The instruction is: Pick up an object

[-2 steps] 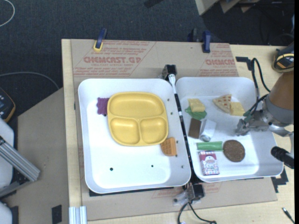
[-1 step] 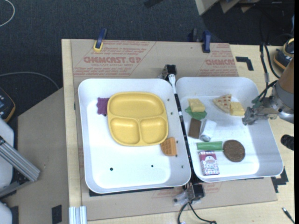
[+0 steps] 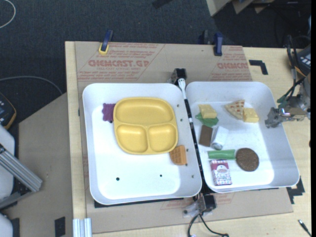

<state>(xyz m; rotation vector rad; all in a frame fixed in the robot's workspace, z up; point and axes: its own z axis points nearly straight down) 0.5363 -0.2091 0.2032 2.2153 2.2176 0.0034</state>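
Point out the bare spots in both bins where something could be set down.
Left bin: bare floor below the yellow divided plate, in front of the waffle piece. Right bin: a bare strip right of the brown cookie. Its left half is crowded.

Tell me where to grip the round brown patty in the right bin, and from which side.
Grip the brown patty across its round edge, coming straight down from above. It lies flat, so its rim is probably the only part fingers can close on. Set them near-to-far: the green stick lies close on its left, while the bin wall stands further off.
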